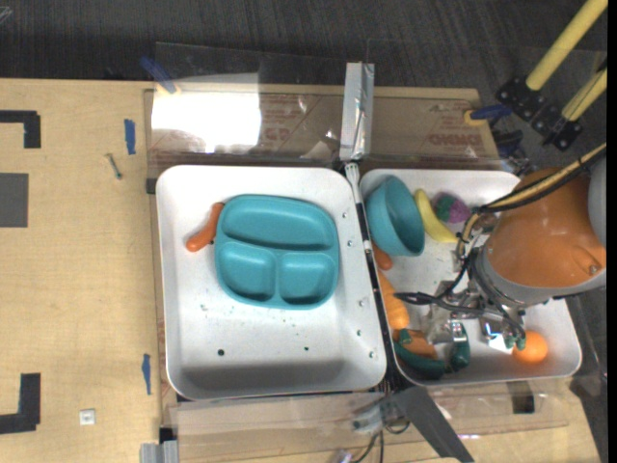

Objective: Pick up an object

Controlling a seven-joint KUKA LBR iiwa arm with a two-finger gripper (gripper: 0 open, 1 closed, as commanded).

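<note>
- Where the gripper (461, 334) hangs low in the right bin (569, 360), several small objects lie crowded at the near wall: a dark green piece (424, 352) just left of it, an orange ball (529, 346) just right of it, and a long orange piece (389, 302) along the bin's left wall.
- No single object can be told as the one sought; none shows between the fingers, and whether they stand open or closed cannot be told, as wrist and cables cover them.
- Right bin, far half: a teal bowl (397, 215) tipped on its side against the left wall, a yellow banana (431, 215) touching its right rim, a purple object (450, 205) just beside the banana.
- Left bin (260, 360): a teal divided plate (277, 250), three compartments, lying flat in the far half; an orange carrot (203, 232) touching its left edge, part under the rim.
- Arm (545, 239): enters from the right, orange band over the right bin's right side, wrist pointing down toward the near left part of that bin, black cables (521, 193) looping from it.
- Bench (72, 278): pale wood, blue tape marks, both bins side by side.
</note>
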